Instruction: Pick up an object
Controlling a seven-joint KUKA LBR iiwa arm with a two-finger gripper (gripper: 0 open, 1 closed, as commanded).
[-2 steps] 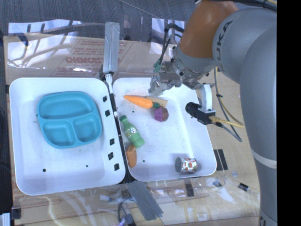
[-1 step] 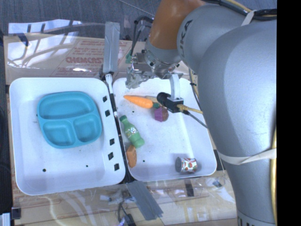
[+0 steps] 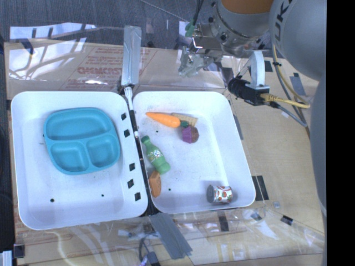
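The grey arm (image 3: 299,21) is looming closest to us, and its gripper (image 3: 191,60) is hanging beyond the far rim of the right bin (image 3: 213,159), holding nothing. Whether it is spread or closed, I cannot tell.

Everything worth taking is sitting nearer to us than the gripper. Well off to its side, the blue divided plate (image 3: 82,139) is lying in the left bin (image 3: 28,148). It is broad and shallow, so a pinch is probably going to slip off it.

The carrot (image 3: 163,119) is lying nearest the gripper and seems to be touching the purple toy vegetable (image 3: 190,134), so a descent could be nudging both. The green bottle (image 3: 155,155) and the small orange piece (image 3: 155,183) are crowding the divider wall, risking a collision there. Farthest from the gripper, the can (image 3: 220,193) is lying on its side and could be rolling away.
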